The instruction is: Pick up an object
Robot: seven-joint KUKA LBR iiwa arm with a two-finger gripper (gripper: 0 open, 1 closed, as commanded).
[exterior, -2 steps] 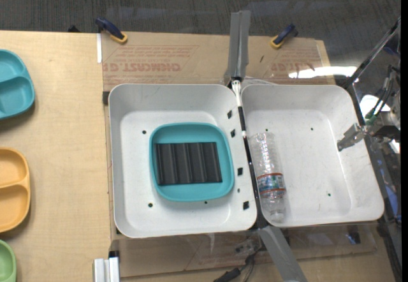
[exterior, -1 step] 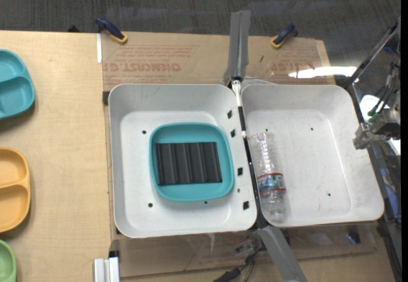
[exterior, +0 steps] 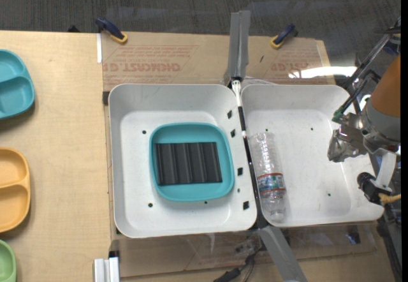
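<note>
Clear plastic water bottle [exterior: 268, 175] is the only loose thing in the right bin [exterior: 306, 105]. It lies flat against that bin's left wall, hard by the divider between the two bins. Long axis runs roughly 12-to-6 on the frame, tipped slightly, so the top end leans toward 11 and the bottom end toward 5. Blue-and-red label band sits below the middle.

The tool [exterior: 339, 147] sits at the right bin's 3 o'clock edge, well apart from the bottle, hanging off the grey wrist with the orange band above it. Cannot tell whether its fingers are apart or together; the tip is too cluttered with cables and glare. Nothing visible between them.

Key relation: bottle lies at about 9 o'clock from the tool, slightly toward 8, across the bin's open floor. My read: the tool must travel toward 9 and close across the bottle's short axis, i.e. fingers spanning 3-to-9. Wall contact on the bottle's left side leaves little room for the far finger, so that's the likely failure point.

Left bin [exterior: 127, 166] holds a teal tray [exterior: 191, 163] with dark ribbed insert.
</note>
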